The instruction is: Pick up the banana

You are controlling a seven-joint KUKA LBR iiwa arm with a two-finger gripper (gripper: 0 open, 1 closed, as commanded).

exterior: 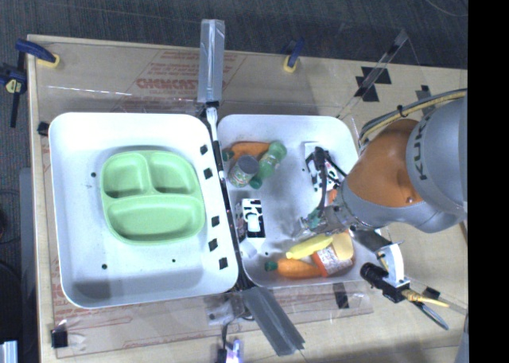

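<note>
The banana (312,245) lies in the right bin (280,126), near its front edge, long axis running left-right between a carrot (293,268) and a bottle (334,255). The pincer (318,216) hangs just above it; its state cannot be told.

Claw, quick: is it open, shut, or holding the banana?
Claw: cannot be told. It sits low in the right bin, just above the banana.
</note>
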